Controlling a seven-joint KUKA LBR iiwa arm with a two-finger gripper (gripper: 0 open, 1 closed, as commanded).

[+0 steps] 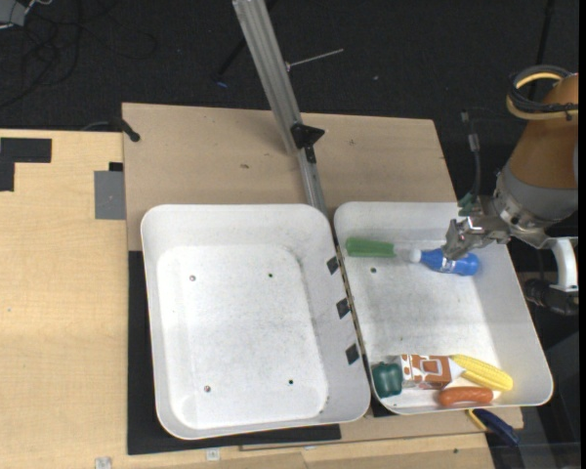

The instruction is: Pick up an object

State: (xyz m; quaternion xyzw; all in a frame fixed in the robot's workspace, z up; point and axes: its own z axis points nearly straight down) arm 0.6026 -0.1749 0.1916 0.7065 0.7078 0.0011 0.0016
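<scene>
The tabletop (49, 291) of pale wood spreads across the left and back of the view, with a tan board under the bins and dark squares marked at its left. On it sit two shallow white bins side by side. The left bin (239, 320) shows only its speckled floor and a few small dark dots. The right bin (439, 311) carries all the loose things. A grey metal rail (278, 96) slants down from the top of the view to the seam between the bins, where black clips join their rims.

The arm (545, 164) comes in from the right, its orange band lit above a grey wrist. Its tool (459, 247) hangs low over the far right part of the right bin, right at a blue object (451, 261) that lies on the bin floor; the tool's tip overlaps the object's upper edge, and I cannot tell whether the tool is spread or closed, or whether it grips the blue object.

Just left of the blue object lies a green bar (369, 248) near the far rim. Along the near rim sit an orange-and-white packet (427, 369), a yellow piece (482, 371) touching its right end, a red-orange piece (465, 396) just below them, and a small dark green block (387, 379) at the packet's left end.
</scene>
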